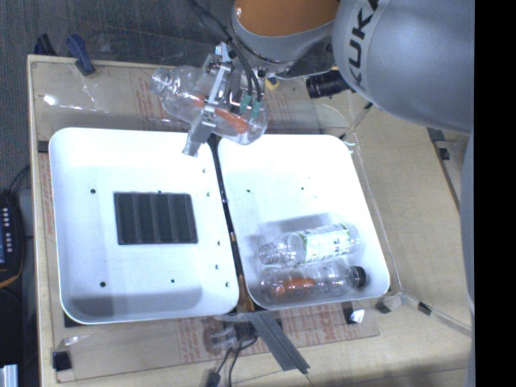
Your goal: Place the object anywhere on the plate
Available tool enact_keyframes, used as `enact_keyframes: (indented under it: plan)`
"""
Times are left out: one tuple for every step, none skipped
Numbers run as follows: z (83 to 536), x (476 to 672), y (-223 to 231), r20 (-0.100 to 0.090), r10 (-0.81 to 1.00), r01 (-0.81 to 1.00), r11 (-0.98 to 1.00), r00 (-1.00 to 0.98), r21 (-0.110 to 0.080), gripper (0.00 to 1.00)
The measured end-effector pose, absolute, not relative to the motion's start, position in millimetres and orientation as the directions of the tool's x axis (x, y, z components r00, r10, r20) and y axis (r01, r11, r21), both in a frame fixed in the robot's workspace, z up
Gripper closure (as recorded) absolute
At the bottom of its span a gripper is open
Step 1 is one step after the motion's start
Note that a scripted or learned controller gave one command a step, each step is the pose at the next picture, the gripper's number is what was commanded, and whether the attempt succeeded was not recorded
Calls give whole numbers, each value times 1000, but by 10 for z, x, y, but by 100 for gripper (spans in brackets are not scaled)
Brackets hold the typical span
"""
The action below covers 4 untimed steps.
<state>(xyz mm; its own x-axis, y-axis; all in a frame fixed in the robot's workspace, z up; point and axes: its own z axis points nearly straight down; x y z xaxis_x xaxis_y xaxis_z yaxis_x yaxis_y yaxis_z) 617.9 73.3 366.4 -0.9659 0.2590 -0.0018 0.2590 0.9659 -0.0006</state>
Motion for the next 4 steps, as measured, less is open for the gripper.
enact_keyframes:
  plan:
    - [3954, 6455, 1229, -1, 349, 349, 937, -937, -2, 0]
    - [1677, 6160, 1285, 4, 260, 260, 965, -965, -3, 0]
    - [1326, 6468, 1289, 1, 224, 224, 975, -975, -2, 0]
    - [965, 6457, 1056, 4, 62, 62, 998, -998, -2, 0]
